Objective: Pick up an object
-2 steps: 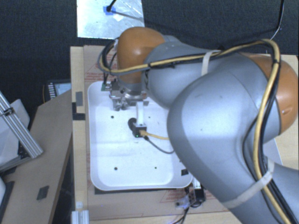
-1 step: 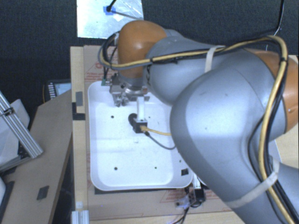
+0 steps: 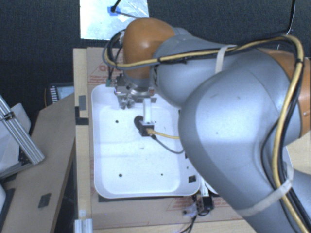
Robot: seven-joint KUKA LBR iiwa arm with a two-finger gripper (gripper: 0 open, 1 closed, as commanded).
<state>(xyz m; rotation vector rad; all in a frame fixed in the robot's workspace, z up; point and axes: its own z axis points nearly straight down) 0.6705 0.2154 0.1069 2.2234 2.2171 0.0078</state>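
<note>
My gripper (image 3: 127, 100) hangs low over the far end of the left white bin (image 3: 109, 178), close to its back wall. The orange band (image 3: 143, 42) and the grey wrist sit directly above it and hide its upper part. On the bin floor I see just a few small dark dots (image 3: 117, 122). My bulky grey arm (image 3: 233, 125) reaches in from the right and covers the right bin and the left bin's right side.
The bin rests on a brown bench (image 3: 82, 130). An aluminium rail (image 3: 19, 135) lies on the left outside the bench. A shiny sheet (image 3: 104, 13) lies beyond the far edge. Small connectors (image 3: 201, 205) sit at the bin's near right corner.
</note>
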